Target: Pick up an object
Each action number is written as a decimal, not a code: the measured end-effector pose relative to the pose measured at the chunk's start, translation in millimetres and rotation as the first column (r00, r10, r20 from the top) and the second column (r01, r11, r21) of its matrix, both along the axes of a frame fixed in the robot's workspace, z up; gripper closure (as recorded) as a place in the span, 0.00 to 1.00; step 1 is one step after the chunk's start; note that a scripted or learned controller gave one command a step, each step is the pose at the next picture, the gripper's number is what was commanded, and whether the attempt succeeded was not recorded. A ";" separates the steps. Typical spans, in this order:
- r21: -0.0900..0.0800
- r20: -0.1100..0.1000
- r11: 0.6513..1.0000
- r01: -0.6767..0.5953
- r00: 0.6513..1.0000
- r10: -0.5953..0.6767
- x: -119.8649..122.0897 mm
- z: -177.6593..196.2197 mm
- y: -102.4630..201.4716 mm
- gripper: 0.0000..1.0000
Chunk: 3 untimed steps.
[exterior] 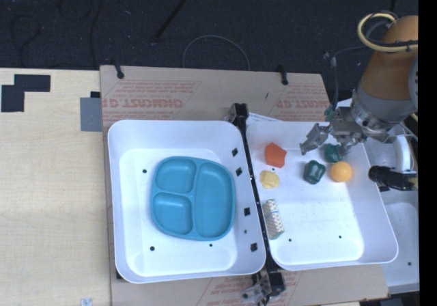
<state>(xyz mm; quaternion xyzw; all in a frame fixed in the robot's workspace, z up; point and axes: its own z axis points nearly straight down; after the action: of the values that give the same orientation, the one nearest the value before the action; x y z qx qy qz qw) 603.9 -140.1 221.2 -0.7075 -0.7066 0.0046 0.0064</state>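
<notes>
You can see the gripper [326, 139] poised spread and empty over the right bin [372, 243], near a teal piece [332, 153], likely its target since the green [313, 171], orange ball [341, 172], red [275, 154] and yellow [270, 179] pieces lie farther off.

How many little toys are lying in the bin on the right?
5, perhaps 6: an orange-red piece, yellow piece, dark green piece, orange ball, mesh-wrapped item; something teal sits partly hidden under the gripper.
</notes>
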 end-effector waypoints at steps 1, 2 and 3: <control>-0.002 0.012 1.000 -0.002 1.000 0.002 2.5 6.9 -0.2 0.00; -0.001 0.007 1.000 -0.001 1.000 0.001 -1.7 -54.8 -5.9 0.00; -0.001 0.006 1.000 -0.001 1.000 0.001 -8.7 -117.2 -8.2 0.00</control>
<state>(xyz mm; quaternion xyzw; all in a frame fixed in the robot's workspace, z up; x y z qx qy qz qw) 595.3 -148.3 104.0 -0.7073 -0.7069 0.0025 0.0039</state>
